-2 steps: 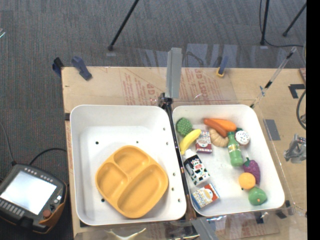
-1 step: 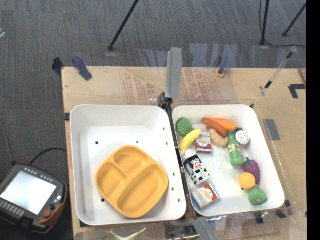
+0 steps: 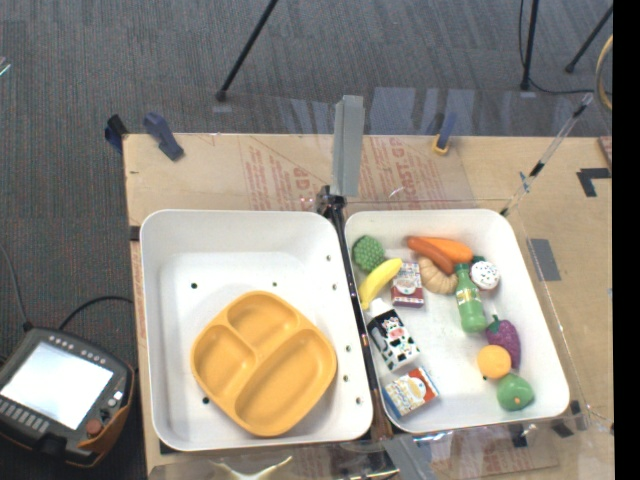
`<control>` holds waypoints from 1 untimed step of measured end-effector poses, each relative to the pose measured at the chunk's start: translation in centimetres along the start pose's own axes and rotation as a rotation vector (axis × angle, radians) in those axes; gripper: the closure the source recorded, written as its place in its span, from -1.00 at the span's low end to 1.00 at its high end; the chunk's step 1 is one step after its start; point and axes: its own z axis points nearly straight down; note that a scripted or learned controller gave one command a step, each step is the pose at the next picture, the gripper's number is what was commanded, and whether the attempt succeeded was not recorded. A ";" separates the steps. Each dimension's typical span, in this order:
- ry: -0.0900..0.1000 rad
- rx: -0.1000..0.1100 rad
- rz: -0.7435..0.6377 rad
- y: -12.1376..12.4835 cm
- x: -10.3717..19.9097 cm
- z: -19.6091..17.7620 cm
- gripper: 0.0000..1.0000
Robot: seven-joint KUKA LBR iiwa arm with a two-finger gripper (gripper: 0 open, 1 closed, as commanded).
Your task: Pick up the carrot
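The carrot is orange and lies flat near the back of the right bin, its tip pointing left. A croissant lies just in front of it and a green bottle stands to its front right.
The right bin also holds a green broccoli, a banana, a small red carton, a cow-print milk carton, a snack box, an eggplant, an orange and a pear. A yellow divided plate sits in the left bin.
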 end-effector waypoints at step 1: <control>0.004 0.004 -0.120 0.0 -0.6 -7.4 1.00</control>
